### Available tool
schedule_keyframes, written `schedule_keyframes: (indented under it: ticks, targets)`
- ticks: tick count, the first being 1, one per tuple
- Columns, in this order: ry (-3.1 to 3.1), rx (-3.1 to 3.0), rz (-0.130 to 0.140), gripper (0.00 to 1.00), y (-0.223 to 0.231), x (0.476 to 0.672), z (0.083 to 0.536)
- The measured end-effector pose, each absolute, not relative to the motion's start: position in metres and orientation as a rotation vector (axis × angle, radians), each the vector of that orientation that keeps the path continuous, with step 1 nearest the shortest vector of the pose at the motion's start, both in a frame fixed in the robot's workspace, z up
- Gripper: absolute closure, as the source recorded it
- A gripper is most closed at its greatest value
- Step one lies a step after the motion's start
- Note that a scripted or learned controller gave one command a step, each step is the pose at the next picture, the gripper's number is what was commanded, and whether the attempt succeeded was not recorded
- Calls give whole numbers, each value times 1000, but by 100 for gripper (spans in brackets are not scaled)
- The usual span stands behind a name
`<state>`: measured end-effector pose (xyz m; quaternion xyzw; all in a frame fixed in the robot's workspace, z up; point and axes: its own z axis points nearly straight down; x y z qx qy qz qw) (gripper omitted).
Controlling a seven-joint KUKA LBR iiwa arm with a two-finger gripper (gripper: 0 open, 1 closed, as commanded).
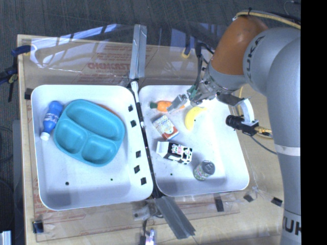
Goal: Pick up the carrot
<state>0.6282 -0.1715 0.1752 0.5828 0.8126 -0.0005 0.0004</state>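
- The bench [76, 50] carries two shallow white bins side by side, with clear plastic sheeting and printed cardboard under them.
- The left bin [56, 188] holds a small plastic bottle [51, 117] with a blue label and white cap, lying against its left wall, cap toward the near side.
- Touching the bottle on its right is a blue divided tray [89, 131] (three compartments, all bare), tilted a little in the bin.
- The right bin [230, 172] holds the rest.
- The carrot [162, 105] lies near the far-left corner of the right bin, a short orange piece with a green end pointing left.
- Below it sits a small red-and-white packet [166, 126], and nearer still a white carton with a black cow-like pattern [174, 151].
- A small tin can [204, 170] lies near the front of the bin, toward the right.
- A banana [191, 117] lies right of the packet, curved, under the arm's wrist.
- The pincer [180, 102] reaches in low just right of the carrot, its tip close beside it; I cannot tell how far apart it stands, and nothing shows held in it.
- The grey arm [265, 50] with its orange band comes in from the right.
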Motion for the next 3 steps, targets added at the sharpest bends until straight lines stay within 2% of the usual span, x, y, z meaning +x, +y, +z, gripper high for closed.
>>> schedule_keyframes:
  ticks: [1, 2, 3]
  targets:
    - [2636, 1686, 7, 0, -174, 662, 99]
    - [2638, 1680, 2, 100, -175, 662, 111]
    - [2639, 1680, 2, 0, -175, 662, 111]
